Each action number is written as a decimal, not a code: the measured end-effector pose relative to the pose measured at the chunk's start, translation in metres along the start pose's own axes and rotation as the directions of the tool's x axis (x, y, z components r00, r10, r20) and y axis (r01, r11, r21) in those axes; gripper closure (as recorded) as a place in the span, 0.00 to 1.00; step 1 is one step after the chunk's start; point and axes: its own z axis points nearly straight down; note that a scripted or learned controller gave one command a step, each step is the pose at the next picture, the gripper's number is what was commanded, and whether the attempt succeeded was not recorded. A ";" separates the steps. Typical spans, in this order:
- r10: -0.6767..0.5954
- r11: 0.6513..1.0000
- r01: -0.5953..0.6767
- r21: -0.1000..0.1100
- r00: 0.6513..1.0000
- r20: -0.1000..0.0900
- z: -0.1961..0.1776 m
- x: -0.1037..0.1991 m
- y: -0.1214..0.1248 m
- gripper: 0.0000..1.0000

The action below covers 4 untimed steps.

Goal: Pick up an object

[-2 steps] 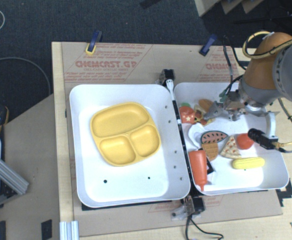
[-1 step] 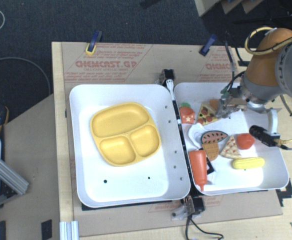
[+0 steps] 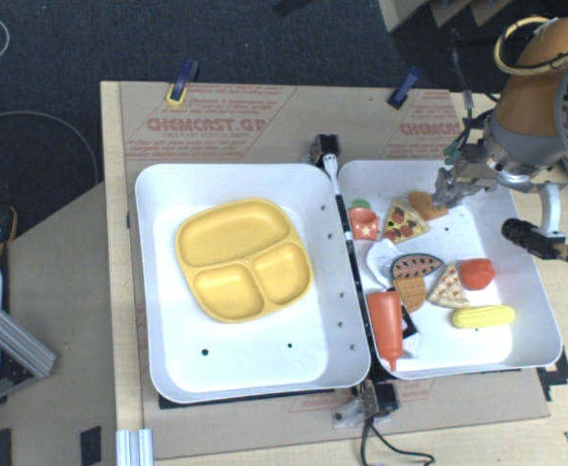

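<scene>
Over the bench, largest to smallest:

Left white bin point(image 3: 157, 260): carries a yellow three-compartment plastic plate point(image 3: 243, 258), well apart from the work.
Right white bin point(image 3: 536, 304): crowded with toy food; likely targets all lie here.
Arm: the grey arm with its orange band point(image 3: 541, 66) reaches in over the bin's far corner.
Gripper point(image 3: 449, 190): low, just above a tan bread-like toy piece point(image 3: 422, 205); grip state cannot be told.
Risk, miss: the tan piece lies near the far wall, so the fingers may strike the rim.
Risk, crowding: a pizza-slice toy point(image 3: 403, 223) touches the tan piece and could be dragged along.
Others: orange carrot-like stick point(image 3: 385, 326), yellow corn cob point(image 3: 483, 316), red tomato point(image 3: 476, 274), all nearer the front.
</scene>
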 end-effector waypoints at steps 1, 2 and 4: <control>0.000 1.000 0.000 -0.001 1.000 0.000 -0.043 0.002 0.003 1.00; -0.001 1.000 0.001 -0.001 1.000 0.000 -0.076 0.002 0.005 1.00; -0.001 1.000 0.001 0.010 1.000 -0.004 -0.085 0.063 -0.068 1.00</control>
